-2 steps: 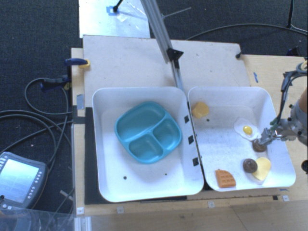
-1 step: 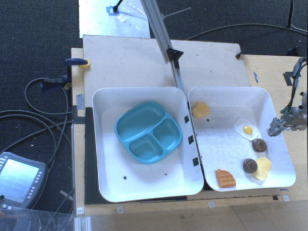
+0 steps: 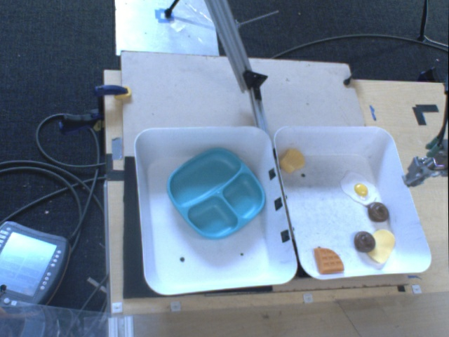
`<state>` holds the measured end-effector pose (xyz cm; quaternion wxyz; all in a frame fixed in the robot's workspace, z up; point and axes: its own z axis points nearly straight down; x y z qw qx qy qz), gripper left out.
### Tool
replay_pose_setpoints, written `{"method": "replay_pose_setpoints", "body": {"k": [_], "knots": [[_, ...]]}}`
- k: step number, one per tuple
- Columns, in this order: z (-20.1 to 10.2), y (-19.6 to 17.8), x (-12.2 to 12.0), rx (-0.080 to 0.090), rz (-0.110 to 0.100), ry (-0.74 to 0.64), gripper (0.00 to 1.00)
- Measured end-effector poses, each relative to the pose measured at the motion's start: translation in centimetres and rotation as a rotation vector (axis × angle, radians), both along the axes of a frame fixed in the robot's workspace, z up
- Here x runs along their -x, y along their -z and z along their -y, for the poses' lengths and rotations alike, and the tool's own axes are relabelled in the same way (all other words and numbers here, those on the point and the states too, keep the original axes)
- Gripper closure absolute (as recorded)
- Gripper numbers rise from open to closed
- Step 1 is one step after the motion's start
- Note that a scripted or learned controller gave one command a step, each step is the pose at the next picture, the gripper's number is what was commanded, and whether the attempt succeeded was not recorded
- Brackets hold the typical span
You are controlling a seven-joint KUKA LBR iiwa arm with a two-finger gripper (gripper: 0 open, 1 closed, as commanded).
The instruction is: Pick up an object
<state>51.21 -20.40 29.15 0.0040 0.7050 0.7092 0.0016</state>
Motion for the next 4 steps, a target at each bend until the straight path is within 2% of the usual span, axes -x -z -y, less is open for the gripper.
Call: {"method": "replay_pose_setpoints", "body": {"k": [4], "knots": [[-20.6,4.3,-1.9,-0.006,-0.008,-0.006,1.00]]}}
